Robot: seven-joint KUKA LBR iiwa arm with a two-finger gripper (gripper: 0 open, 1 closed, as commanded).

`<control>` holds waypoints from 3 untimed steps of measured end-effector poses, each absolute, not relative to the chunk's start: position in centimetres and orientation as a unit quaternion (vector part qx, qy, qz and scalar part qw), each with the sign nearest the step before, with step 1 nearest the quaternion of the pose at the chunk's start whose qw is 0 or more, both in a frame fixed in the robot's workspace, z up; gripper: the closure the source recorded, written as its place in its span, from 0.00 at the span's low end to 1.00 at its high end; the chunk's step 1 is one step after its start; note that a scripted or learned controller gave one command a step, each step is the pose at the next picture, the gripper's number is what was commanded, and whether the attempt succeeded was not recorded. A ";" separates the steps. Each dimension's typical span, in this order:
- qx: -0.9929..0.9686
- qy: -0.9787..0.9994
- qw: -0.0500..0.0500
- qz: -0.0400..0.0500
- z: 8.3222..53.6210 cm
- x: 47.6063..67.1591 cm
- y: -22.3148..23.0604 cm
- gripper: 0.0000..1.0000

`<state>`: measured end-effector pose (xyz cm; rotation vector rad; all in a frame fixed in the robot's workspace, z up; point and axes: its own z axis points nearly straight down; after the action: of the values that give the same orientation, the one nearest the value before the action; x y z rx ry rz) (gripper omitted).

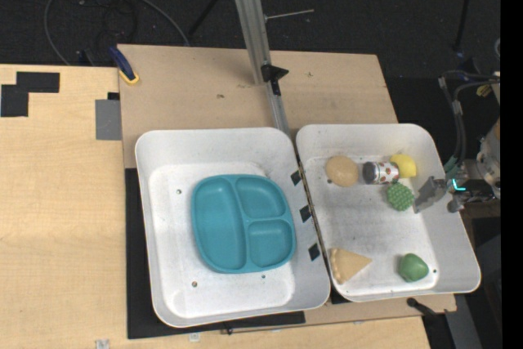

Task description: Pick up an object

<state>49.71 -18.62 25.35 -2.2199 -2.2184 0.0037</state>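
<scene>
Left bin (155, 176): held a teal divided plate (243, 222).
Right bin (359, 139): held a tan ball (341, 171), small can (381, 172), yellow item (404, 167), green textured ball (400, 197), tan wedge (350, 264), green lime (413, 266).
Tool (437, 194): at right bin's right rim, beside green textured ball; finger state could not be told.

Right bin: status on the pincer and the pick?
Pincer at right bin's right rim, nothing seen between its fingers. Nearest item: green textured ball, beside it. Yellow piece, small can and tan ball crowd close behind.
</scene>
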 end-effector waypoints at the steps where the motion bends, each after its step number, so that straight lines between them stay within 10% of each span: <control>1: -0.707 -0.707 0.000 0.000 25.5 49.8 -18.6 0.00; 3: -0.707 -0.707 0.004 0.002 14.3 50.4 -18.5 0.00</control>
<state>50.39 -18.53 14.30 -2.2166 -2.2159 0.0051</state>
